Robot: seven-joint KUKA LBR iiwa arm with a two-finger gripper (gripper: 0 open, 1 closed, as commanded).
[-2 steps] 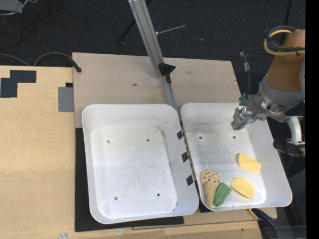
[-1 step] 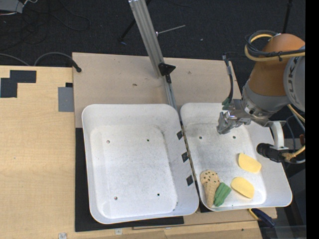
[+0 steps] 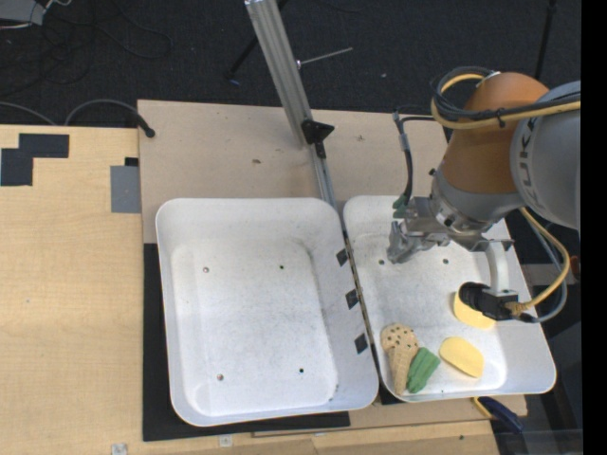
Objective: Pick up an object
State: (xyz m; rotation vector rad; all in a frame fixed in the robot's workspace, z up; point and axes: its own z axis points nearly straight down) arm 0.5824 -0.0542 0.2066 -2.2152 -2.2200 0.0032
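In the right bin (image 3: 531, 373), a speckled tan cone (image 3: 399, 346), a green pod-shaped piece (image 3: 423, 368) and 2 smooth yellow lumps (image 3: 462, 356) lie along its near side. The gripper (image 3: 406, 243) hangs over the bin's far-left floor beneath the bent grey arm (image 3: 512, 150); finger spacing is unreadable.

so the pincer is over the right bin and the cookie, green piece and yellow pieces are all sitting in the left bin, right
Not quite. The pincer is over the right bin, but the cookie, green piece and yellow pieces lie in that same right bin, near its front edge, not in the left bin. The camera view shows this.
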